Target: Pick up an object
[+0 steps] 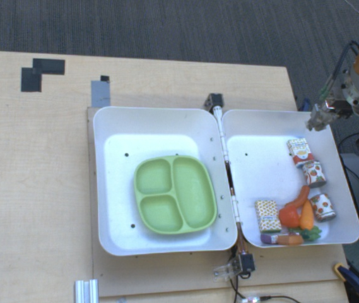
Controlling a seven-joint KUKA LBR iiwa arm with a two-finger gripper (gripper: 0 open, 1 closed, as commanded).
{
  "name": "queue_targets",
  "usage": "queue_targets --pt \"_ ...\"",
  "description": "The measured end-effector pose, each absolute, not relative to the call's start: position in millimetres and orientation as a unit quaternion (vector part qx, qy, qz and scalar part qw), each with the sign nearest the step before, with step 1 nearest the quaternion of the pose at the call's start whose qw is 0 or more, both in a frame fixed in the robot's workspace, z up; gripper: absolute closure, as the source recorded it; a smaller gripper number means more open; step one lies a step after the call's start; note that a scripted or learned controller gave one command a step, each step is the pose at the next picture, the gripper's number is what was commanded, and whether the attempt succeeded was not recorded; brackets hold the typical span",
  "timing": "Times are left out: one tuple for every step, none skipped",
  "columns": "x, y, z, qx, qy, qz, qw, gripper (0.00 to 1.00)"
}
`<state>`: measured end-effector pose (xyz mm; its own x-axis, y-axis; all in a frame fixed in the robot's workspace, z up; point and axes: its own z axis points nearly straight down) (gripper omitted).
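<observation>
We see green divided plate (pixel 175 194) in left bin (pixel 113 169); toy foods (pixel 296 216) clustered in right bin (pixel 255 163); gripper (pixel 320 118) above its far-right corner.

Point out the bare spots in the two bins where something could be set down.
Right bin: the upper-left floor is bare, bordered by the centre divider and the small cartons along the right wall. Its lower right corner is crowded with toy food. Left bin: bare strips ring the green divided plate, widest above it and to its left.
</observation>
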<state>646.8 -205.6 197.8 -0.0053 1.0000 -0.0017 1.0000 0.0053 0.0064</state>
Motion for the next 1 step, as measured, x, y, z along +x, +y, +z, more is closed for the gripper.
queue_targets --pt "669.8 -141.9 203.6 0.705 0.709 0.0019 0.002 1.00"
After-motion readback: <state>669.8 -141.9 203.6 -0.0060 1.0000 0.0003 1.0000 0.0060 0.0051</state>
